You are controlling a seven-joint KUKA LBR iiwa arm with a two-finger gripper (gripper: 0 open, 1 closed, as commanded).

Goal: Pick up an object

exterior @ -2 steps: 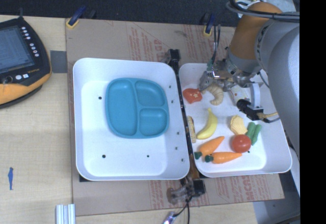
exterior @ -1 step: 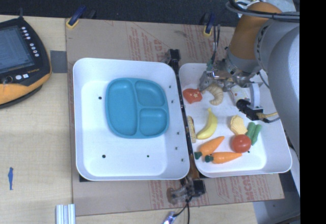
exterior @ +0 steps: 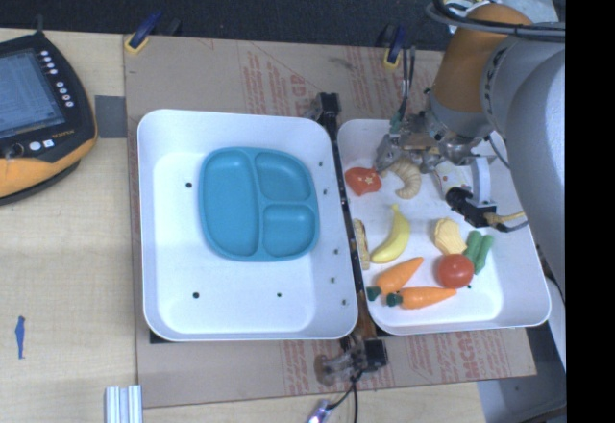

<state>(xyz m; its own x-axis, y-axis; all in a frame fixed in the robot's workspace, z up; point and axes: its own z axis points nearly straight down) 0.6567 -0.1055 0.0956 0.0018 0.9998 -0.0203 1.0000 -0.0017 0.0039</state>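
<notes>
My gripper (exterior: pixel 413 160) hangs over the back of the right bin (exterior: pixel 514 315), open, with its fingers on either side of a tan curved toy piece (exterior: pixel 409 180). The piece lies on the bin floor; I cannot tell whether the fingers touch it. Just left of it lies a red tomato slice (exterior: pixel 363 181). Further forward are a yellow banana (exterior: pixel 392 236), a pale yellow piece (exterior: pixel 448 236), a green pepper (exterior: pixel 478 250), a red tomato (exterior: pixel 455 269) and two orange carrots (exterior: pixel 399 275) (exterior: pixel 423 297).
The left bin (exterior: pixel 173 315) holds a blue divided plate (exterior: pixel 259 203). A black part with a cable (exterior: pixel 473 206) hangs off the wrist above the right bin. A teach pendant (exterior: pixel 34 118) lies at the bench's far left. Clamps hold the bins at the back and front.
</notes>
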